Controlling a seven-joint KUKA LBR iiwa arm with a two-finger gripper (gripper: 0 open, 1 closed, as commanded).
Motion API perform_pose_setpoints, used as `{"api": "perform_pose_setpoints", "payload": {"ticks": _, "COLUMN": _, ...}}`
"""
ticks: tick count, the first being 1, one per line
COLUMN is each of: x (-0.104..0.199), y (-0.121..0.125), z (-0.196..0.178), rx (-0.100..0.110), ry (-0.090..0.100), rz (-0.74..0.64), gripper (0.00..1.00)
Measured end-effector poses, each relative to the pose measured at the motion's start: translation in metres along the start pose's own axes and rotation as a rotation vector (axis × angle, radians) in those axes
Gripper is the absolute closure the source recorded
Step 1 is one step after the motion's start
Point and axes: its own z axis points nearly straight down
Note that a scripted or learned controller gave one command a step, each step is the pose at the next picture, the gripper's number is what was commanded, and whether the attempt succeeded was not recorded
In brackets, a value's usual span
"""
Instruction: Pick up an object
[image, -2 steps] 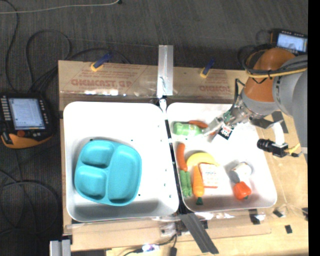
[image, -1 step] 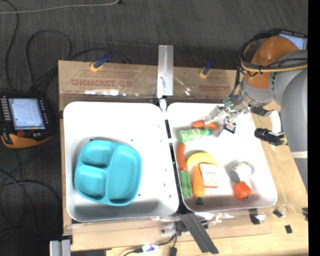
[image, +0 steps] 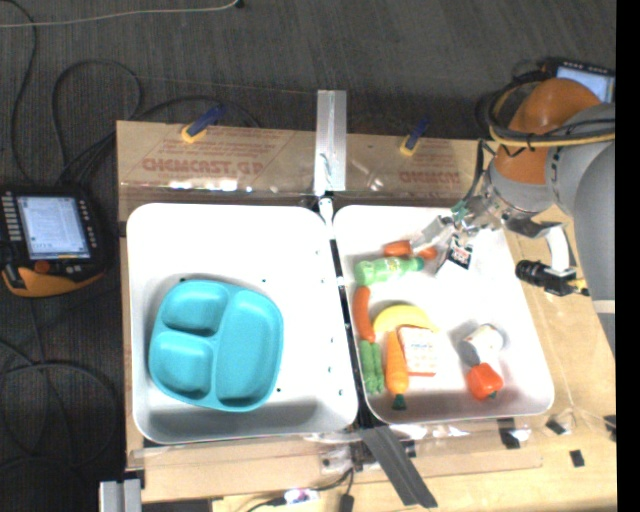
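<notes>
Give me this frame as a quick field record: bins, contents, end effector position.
left bin: holds a turquoise divided plate
right bin: holds toy food, clustered toward its left side
items along left wall: orange carrot, green vegetable
items mid-bin: green bottle, yellow piece, orange carton
items right of centre: white and red piece
end effector: over right bin's upper area, beside a small orange item
grasp: cannot tell

The grey arm with its orange band (image: 560, 130) is running off the right edge; the gripper (image: 445, 238) is appearing too small to judge its grip
</notes>
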Motion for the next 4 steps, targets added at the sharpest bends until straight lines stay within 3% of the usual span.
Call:
{"api": "perform_pose_setpoints", "payload": {"ticks": 1, "x": 0.009, "y": -0.008, "z": -0.001, "rx": -0.013, "ry": -0.005, "rz": 0.117, "gripper": 0.0}}
{"api": "perform_pose_setpoints", "payload": {"ticks": 2, "x": 0.0, "y": -0.003, "z": 0.0, "rx": -0.012, "ry": -0.007, "rz": 0.116, "gripper": 0.0}}
{"api": "perform_pose_setpoints", "payload": {"ticks": 3, "x": -0.002, "y": -0.005, "z": 0.0, "rx": 0.008, "ry": -0.008, "rz": -0.136, "gripper": 0.0}}
{"api": "perform_pose_setpoints", "payload": {"ticks": 4, "x": -0.017, "y": 0.002, "z": 0.0, "rx": 0.032, "ry": 0.022, "rz": -0.256, "gripper": 0.0}}
